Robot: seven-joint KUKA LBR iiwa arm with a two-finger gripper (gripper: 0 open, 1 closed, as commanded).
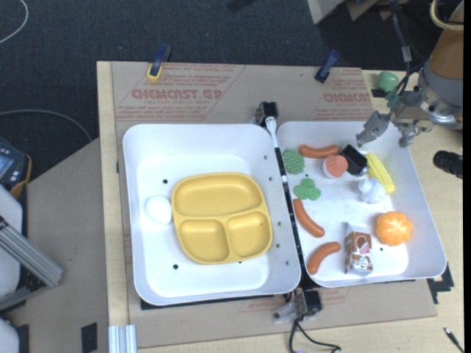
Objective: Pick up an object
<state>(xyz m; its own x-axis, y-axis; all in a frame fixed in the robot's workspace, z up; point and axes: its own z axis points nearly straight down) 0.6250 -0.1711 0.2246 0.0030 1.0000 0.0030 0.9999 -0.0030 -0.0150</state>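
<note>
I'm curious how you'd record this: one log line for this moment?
pincer: open, holds nothing | position: above right bin far edge | nearest: corn | orange: untouched

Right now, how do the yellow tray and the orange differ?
The yellow tray lies in the left bin; the orange sits in the right bin. The yellow tray is flat, with three compartments, and far larger; the orange is round and small. Both rest on a white bin floor, apart from the pincer.
</note>
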